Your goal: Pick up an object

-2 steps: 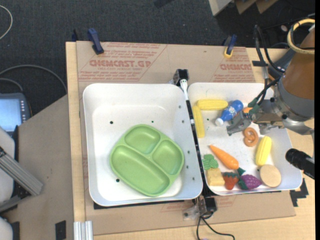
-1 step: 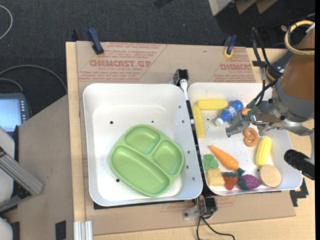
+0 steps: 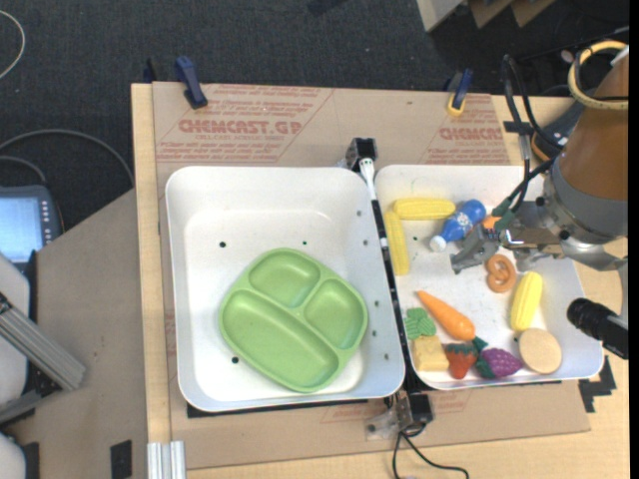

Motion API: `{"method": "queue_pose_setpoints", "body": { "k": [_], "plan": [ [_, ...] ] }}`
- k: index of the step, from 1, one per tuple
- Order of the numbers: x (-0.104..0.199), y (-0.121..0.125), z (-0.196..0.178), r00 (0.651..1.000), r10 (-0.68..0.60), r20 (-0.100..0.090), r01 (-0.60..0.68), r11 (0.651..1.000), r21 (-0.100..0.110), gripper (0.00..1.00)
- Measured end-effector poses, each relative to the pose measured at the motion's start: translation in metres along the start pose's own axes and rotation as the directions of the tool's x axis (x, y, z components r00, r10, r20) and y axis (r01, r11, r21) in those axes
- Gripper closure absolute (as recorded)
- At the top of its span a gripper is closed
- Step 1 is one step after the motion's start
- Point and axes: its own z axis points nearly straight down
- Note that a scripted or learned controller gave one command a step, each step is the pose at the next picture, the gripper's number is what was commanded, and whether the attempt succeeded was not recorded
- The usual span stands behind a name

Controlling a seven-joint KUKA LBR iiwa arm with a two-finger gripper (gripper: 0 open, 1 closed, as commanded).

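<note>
The gripper (image 3: 477, 255) hangs low over the right bin (image 3: 401, 182), reaching in from the right on the grey arm (image 3: 599, 168) with its orange band; whether it is wide or narrow I cannot tell from here, and nothing shows plainly between its tips. Right beside it, toward the near side, lies a small brown pretzel (image 3: 499, 271), and just to its far left a blue toy (image 3: 463, 220) with a white end sits close against it. Farther left, a yellow corn cob (image 3: 423, 209) lies across the far part of the bin, and a yellow banana (image 3: 397, 247) runs along the left wall. Nearer to me, an orange carrot (image 3: 446, 314) lies at a slant in the middle, with a green leafy piece (image 3: 419, 322) just left of it and a pale yellow block (image 3: 429, 354) below that. Along the near edge sit a red strawberry (image 3: 460, 358), a purple bunch of grapes (image 3: 499, 363) and a round tan cookie (image 3: 540, 350); a second yellow piece (image 3: 526, 300) stands just above the cookie. The left bin (image 3: 200, 208) holds a green divided plate (image 3: 293, 318), well apart from the gripper. Both bins rest on a brown board (image 3: 250, 123) held by blue clamps (image 3: 190, 81) at its far edge.
</note>
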Motion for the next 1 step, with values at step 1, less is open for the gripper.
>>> {"method": "queue_pose_setpoints", "body": {
  "k": [1],
  "plan": [
    [0.0000,0.0000,0.0000,1.000,0.000,0.000,0.000,1.000,0.000,0.00]
  ]
}}
